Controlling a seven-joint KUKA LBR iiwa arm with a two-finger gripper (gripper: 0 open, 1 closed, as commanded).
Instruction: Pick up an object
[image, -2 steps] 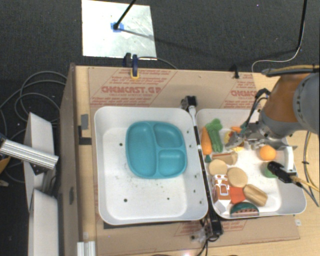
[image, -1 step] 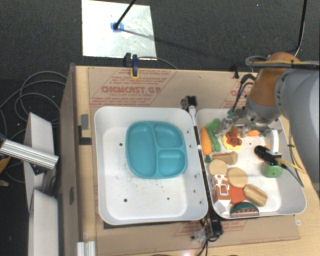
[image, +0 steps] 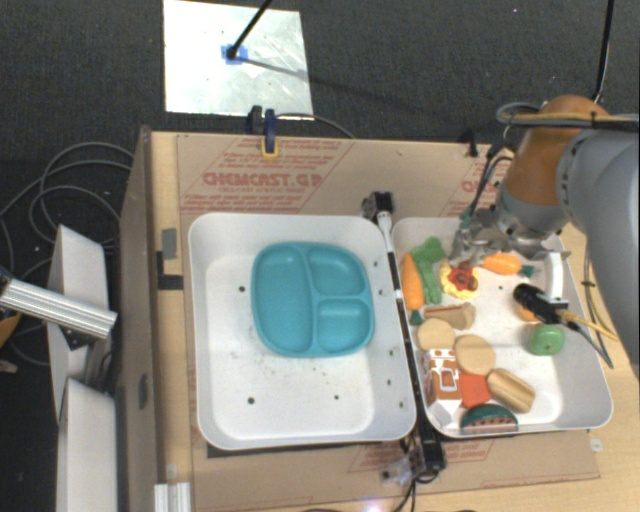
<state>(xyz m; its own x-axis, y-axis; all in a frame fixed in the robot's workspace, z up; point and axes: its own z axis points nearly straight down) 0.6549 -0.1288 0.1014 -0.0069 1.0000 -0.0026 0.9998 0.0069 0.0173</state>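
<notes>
I have the arm (image: 585, 175) reaching in from the right, with the gripper (image: 478, 243) low over the far end of the right bin (image: 590, 395). It sits just above a small red-and-yellow toy (image: 461, 281), beside a green leafy piece (image: 432, 262) and an orange carrot (image: 411, 281). Whether the gripper is open or closed on anything I cannot tell; the wrist and clutter hide it.

I judge this to be the descent or grasp attempt, not yet a lift. No object is visibly raised off the bin floor.

The rest of the pile, a wooden mushroom-like piece (image: 447, 318), a bread roll (image: 510, 389) and a green round toy (image: 546, 341), lies nearer. The left bin (image: 215, 400) holds a teal divided plate (image: 311, 299).

Next I would want a clean close on one item alone, then a straight rise, since neighbours crowd close.
</notes>
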